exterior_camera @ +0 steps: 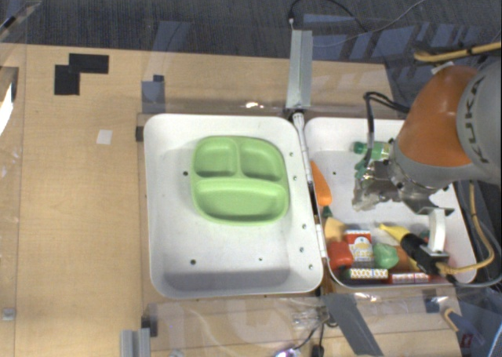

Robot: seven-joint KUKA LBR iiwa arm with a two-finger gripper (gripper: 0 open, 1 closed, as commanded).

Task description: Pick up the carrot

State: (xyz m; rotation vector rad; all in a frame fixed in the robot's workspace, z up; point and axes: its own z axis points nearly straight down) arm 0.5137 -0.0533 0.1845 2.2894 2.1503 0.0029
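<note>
Just left of gripper (369,191) lies carrot (320,183).

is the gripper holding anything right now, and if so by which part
Nothing seen held. The gripper hovers in the right bin, apart from the carrot, which lies against the bin's left wall.

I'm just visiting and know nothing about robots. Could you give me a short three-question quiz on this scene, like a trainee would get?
1. True or false: the green divided plate lies in the left bin.
2. Where does the carrot lie? A) on the plate B) along the right bin's left wall C) outside both bins
3. Which bin is the gripper above?

Key: 1 true; 2 B; 3 the right one.
</note>
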